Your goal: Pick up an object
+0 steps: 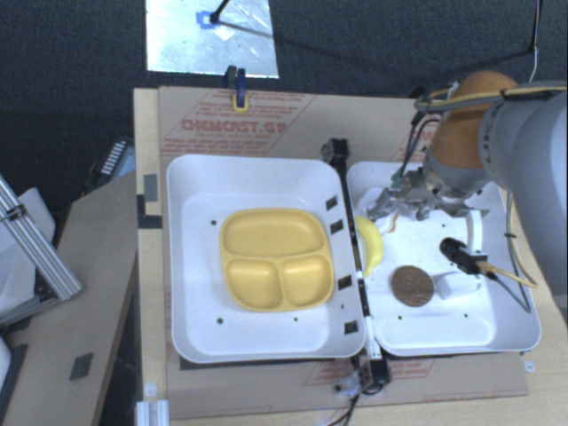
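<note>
Brown disc (413, 286) flat in right bin (510, 327), near banana (372, 243); gripper (401, 202) poised above bin's far end, grip state impossible to tell.

Lighting even and moderately bright over the bench; dark carpet at 12 o'clock and 9 o'clock stays dim. Strong glare on the reflective sheet (211, 25) at 11 o'clock, partly blown out. Both white bins near overexposure; left bin (191, 264) shows little surface texture. Soft, short shadows under the yellow tray (275, 258). Arm (524, 140) at 3 o'clock slightly soft. Overall mild blur, low resolution, fine detail lost.
</note>
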